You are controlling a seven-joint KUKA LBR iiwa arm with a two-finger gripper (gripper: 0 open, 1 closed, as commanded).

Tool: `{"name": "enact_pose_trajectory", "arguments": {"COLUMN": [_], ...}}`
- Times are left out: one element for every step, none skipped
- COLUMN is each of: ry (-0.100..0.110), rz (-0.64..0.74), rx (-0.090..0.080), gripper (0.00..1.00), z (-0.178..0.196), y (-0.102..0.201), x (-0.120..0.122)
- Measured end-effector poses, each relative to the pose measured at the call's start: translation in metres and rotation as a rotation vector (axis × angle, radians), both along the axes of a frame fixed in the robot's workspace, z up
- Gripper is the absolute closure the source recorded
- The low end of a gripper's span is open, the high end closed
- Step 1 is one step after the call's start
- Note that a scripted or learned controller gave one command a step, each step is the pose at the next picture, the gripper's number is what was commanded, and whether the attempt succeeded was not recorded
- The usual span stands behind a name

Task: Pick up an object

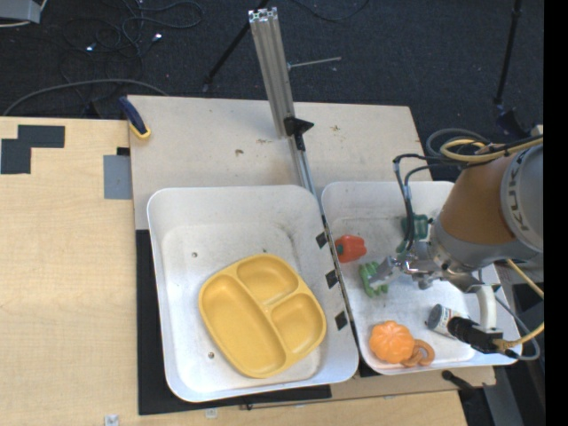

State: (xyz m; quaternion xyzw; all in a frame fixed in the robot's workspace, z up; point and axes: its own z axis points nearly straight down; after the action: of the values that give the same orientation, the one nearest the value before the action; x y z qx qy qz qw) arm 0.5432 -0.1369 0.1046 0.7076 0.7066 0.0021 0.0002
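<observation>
Hand (406, 265) beside diagonal green toy (373, 279)

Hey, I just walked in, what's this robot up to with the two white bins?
The grey arm reaches in over the right bin, with its hand down low right next to a green toy. Whether it has gripped anything cannot be told. A red piece lies by the divider and an orange piece near the front edge. The left bin holds a yellow divided plate, away from the arm.
</observation>
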Motion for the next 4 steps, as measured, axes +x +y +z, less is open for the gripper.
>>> {"name": "enact_pose_trajectory", "arguments": {"ry": [-0.011, 0.002, 0.0, 0.006], "rz": [-0.002, 0.002, 0.003, 0.006], "rx": [0.004, -0.004, -0.004, 0.001], "gripper": [1.0, 1.0, 1.0, 1.0], "z": [0.013, 0.057, 0.109, 0.12], "y": [0.002, -0.004, -0.005, 0.052], "x": [0.004, 0.007, 0.008, 0.0]}}
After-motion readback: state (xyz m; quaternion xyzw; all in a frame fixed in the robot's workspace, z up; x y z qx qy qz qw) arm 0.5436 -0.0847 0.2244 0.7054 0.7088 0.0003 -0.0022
